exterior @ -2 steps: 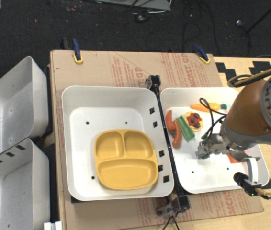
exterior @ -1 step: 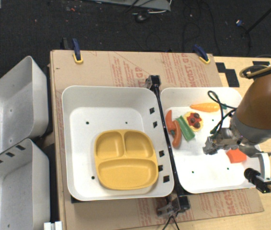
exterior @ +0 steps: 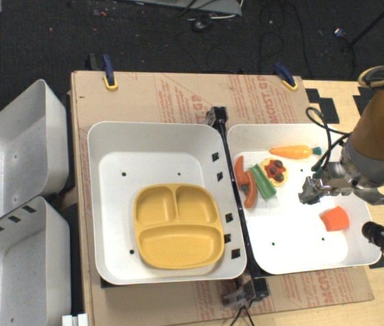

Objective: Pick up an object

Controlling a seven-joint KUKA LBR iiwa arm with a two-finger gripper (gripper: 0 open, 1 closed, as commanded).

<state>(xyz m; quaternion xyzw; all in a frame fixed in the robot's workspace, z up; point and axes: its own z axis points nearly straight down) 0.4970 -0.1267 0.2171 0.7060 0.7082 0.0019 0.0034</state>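
Hanging low over the right bin (exterior: 294, 263), the gripper (exterior: 312, 190) sits at the end of the grey arm (exterior: 375, 148) that reaches in from the right; whether its fingers are spread or closed I cannot tell, and nothing shows between them, so I judge it holds nothing yet; its place just up and left of the orange block (exterior: 334, 219) suggests a descent aimed at the toys in this bin rather than a lift.

Measured from the gripper: the orange block lies just below and to the right, apart from it, squat with no clear long axis; the carrot (exterior: 291, 152) lies above and slightly left, its long axis near level, its green end toward the arm and its tip toward the left bin (exterior: 104, 182); the small cluster of yellow and dark pieces (exterior: 274, 170) lies to the left; beyond it the green stick (exterior: 263, 180) and the red sausage (exterior: 246, 180) run roughly top to bottom, leaning, near the divider.

Farthest left, the yellow divided plate (exterior: 178, 226) rests flat in the left bin, probably out of play for this reach; both bins sit on the counter (exterior: 178, 90).
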